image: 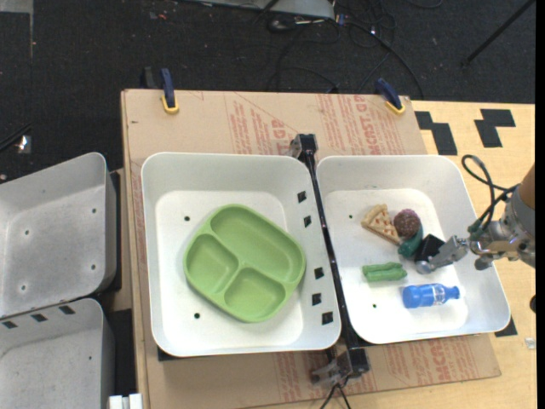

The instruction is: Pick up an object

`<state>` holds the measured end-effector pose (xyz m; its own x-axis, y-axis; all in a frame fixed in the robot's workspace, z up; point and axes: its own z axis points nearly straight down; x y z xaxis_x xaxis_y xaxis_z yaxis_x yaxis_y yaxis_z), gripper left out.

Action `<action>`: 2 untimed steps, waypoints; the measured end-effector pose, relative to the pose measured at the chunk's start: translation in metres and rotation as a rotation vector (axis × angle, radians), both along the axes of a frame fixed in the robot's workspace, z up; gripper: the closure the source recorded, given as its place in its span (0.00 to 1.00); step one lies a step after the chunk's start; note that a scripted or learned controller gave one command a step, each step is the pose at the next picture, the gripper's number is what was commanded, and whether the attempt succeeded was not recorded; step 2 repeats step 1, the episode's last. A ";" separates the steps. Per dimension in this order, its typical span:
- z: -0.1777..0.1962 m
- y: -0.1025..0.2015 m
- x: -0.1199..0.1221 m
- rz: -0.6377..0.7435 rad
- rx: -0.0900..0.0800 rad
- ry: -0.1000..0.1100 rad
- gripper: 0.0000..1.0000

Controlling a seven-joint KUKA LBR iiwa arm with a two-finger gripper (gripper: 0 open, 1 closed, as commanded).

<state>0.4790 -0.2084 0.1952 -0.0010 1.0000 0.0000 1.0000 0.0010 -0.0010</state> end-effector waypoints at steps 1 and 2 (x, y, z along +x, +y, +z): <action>-0.064 0.002 -0.001 -0.003 0.002 0.005 0.00; -0.064 0.002 -0.001 -0.003 0.002 0.005 0.00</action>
